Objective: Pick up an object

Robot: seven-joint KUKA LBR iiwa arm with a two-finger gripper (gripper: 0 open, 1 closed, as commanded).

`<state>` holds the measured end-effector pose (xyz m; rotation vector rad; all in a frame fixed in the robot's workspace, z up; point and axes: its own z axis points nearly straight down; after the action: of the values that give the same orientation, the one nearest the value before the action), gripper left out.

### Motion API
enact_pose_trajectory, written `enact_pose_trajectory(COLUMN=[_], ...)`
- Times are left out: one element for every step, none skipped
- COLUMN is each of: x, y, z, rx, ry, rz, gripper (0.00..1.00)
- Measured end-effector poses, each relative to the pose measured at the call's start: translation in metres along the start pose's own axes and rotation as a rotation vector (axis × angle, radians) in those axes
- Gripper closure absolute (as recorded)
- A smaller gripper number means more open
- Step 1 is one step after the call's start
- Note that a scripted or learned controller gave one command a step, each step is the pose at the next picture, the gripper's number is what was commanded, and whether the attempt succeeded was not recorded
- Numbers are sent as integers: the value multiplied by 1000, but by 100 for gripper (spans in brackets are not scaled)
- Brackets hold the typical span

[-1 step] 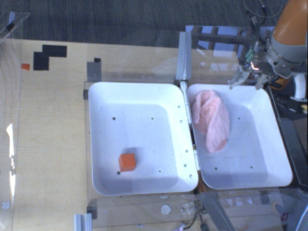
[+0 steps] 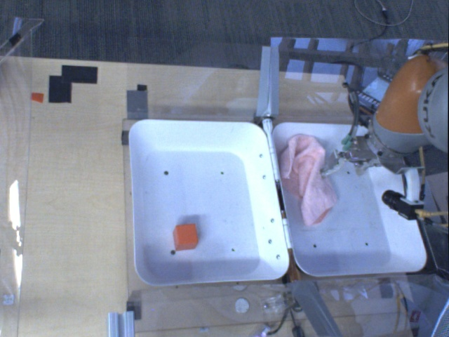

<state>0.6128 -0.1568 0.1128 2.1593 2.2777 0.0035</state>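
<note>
In the right bin (image 2: 400,258), the jaws (image 2: 330,168) touch the pink cloth's (image 2: 306,177) edge; their spread is unclear.

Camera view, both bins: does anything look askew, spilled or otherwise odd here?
Nothing looks spilled or damaged. The pink cloth lies crumpled against the left wall of the right bin, with the gripper at its right edge. The orange block sits flat, alone in the left bin.
</note>
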Motion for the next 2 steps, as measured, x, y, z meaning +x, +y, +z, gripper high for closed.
enact_pose_trajectory(x=[0, 50], y=[0, -10], z=[-1, 19], rx=[-1, -17], ry=[0, -5], rz=[0, -72], gripper=[0, 0])
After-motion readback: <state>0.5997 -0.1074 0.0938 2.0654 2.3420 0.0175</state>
